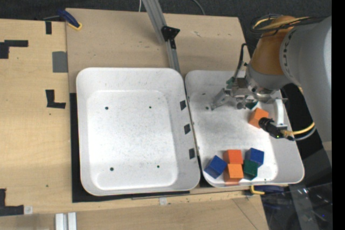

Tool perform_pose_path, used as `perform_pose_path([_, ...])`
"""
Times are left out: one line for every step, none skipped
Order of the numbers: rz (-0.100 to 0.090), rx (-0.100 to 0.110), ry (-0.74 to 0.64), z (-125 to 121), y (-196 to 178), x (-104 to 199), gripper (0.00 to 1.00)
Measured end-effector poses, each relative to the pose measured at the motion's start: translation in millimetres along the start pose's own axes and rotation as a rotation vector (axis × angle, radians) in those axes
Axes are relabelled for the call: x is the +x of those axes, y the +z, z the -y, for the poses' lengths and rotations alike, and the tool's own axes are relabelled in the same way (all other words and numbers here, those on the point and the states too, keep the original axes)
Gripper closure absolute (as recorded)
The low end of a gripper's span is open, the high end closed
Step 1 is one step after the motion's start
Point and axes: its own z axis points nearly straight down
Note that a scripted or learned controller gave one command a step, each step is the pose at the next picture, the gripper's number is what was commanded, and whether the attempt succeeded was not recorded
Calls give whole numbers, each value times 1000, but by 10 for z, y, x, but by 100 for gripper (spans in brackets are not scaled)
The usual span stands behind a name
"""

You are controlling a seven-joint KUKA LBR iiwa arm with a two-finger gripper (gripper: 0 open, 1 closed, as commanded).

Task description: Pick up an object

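Hovering low in the right bin (197, 86), the pincer (233, 97) (fingers' spread impossible to tell) grips nothing visible. An orange block (257, 116) lies just beside it; others cluster near the front rim. Next: centre over one block and descend.

A light wooden bench (32, 116) carries two shallow white plastic bins side by side: the larger left bin (132, 129) and the right bin (207, 132), their rims touching. Black tape marks (52, 98) and a grey tape patch (60, 61) lie on the bench's left part. A slanted grey metal pole (151, 0) crosses above, and a blue-and-yellow clamp (70, 19) sits at the bench's far edge.
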Motion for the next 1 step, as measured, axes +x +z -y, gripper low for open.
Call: perform_pose_path([0,-5,-1,-15,-136,2,100])
